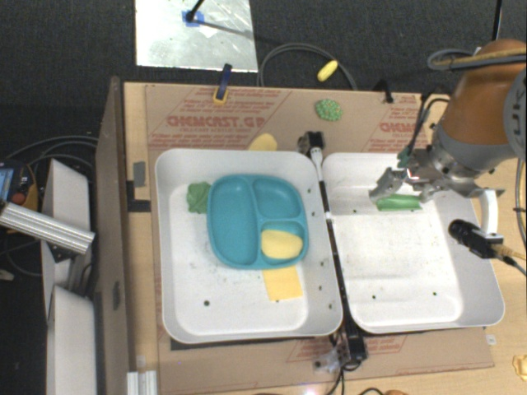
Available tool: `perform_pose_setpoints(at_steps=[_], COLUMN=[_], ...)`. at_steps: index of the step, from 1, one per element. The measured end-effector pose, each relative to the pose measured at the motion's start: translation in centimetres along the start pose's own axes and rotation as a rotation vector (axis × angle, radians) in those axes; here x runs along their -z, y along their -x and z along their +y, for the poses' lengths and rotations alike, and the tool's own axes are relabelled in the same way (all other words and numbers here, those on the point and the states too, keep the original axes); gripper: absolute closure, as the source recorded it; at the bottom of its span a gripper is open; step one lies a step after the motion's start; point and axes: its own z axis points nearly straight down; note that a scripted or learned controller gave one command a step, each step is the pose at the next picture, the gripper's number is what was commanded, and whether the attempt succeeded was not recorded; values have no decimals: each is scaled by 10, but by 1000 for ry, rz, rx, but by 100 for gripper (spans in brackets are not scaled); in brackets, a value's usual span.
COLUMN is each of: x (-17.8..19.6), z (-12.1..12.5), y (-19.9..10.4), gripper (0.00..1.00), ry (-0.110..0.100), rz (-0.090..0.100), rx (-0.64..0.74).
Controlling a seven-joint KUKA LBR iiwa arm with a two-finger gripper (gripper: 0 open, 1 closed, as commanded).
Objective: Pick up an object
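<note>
My gripper (pixel 406 189) hangs over the back left part of the right bin (pixel 428 303). Its fingers stand open. A long green object (pixel 399 203) lies on the bin floor right under the fingertips, not gripped. In the left bin (pixel 177 303) sits a blue divided plate (pixel 239 220) with a yellow lump (pixel 282 243) in its lower right compartment. A flat yellow square (pixel 283 284) lies just in front of the plate. A small green piece (pixel 198 196) rests against the plate's left side.
The arm's grey and orange wrist (pixel 486 97) rises at the right, with a black part (pixel 471 237) over the right bin's edge. Behind the bins on the cardboard lie a green disc (pixel 328 109) and a pale yellow piece (pixel 263 143).
</note>
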Motion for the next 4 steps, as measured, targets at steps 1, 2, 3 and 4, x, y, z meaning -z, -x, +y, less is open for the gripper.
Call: perform_pose_setpoints(at_steps=[1,2,3,4], x=[-30,-114,-134,-121], z=[14,32,11,14], y=[37,51,33,34], gripper=[0,0,0,100], ry=[1,-5,-4,3], rz=[-2,0,1,0], rx=[-3,-2,-2,-1])
